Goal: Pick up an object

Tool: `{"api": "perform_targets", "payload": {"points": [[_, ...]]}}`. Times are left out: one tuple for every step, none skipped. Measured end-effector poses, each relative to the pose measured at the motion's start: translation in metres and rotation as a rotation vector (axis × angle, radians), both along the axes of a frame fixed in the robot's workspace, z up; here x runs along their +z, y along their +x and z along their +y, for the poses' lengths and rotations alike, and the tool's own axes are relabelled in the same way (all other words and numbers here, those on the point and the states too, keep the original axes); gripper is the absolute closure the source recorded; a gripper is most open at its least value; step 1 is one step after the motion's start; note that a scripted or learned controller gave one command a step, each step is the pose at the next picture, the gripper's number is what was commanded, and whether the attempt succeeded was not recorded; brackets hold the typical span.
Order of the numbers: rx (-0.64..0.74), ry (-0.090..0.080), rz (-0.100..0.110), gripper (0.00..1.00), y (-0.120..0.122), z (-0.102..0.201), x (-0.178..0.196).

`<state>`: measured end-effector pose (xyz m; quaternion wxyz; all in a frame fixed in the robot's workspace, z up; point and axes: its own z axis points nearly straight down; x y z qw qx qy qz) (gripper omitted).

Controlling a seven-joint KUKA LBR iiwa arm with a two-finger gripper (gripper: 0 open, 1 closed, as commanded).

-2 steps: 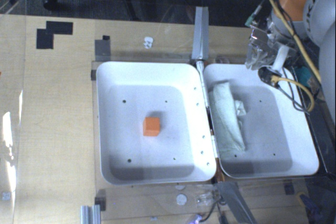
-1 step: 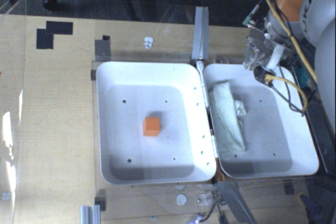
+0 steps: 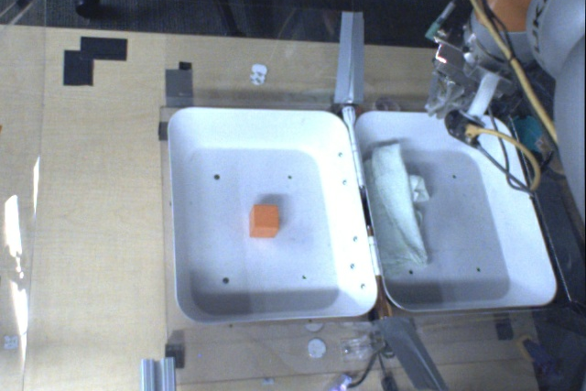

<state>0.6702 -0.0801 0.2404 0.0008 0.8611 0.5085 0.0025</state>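
Camera view — orange cube far from tool.

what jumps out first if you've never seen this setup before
The small orange cube stands out, sitting alone near the middle of the left bin. In the right bin, a rolled white cloth lies along the left wall. The gripper hangs over that bin's far right corner, apart from both objects.

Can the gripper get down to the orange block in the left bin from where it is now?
Probably yes. The orange block sits alone on the left bin's floor, nothing over it. The gripper hangs at the right bin's far edge, so it must cross the divider.
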Motion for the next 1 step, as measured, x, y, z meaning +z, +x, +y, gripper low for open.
{"api": "perform_targets", "payload": {"points": [[0.005, 0.0, -0.003, 1.0, 0.0009, 0.001, 0.0107]]}}
